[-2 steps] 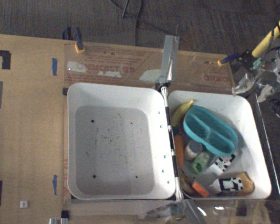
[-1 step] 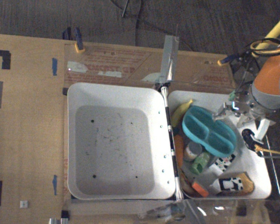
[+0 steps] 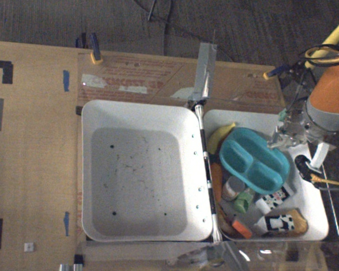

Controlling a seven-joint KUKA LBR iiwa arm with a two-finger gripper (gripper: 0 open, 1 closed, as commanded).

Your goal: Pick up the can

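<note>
Two white bins sit side by side on the bench; the left bin [image 3: 137, 176] is the larger presence, and the right bin [image 3: 317, 215] is crowded with clutter. The arm [image 3: 329, 100] reaches in from the right, its gripper [image 3: 282, 137] hanging over the far right part of the right bin, just above the edge of the teal tray [image 3: 254, 161]; whether it is open or closed I cannot tell, and nothing is seen held in it.

The one teal divided tray is the biggest item; one yellow piece [image 3: 218, 136] peeks from under its far left side; one orange carrot-like stick [image 3: 216, 181] lies along the left wall; one cow-patterned carton [image 3: 276, 197] and one brown-and-black toy [image 3: 285, 222] lie near the right; one small green object [image 3: 244, 200] sits in the middle.

The can [image 3: 232, 187] is single, standing just near the tray's near edge, beside the green object; it looks rigid, light and smooth, so likely slippery; its round sides, taken from above across the middle, seem the best hold, though neighbours crowd it closely.
</note>
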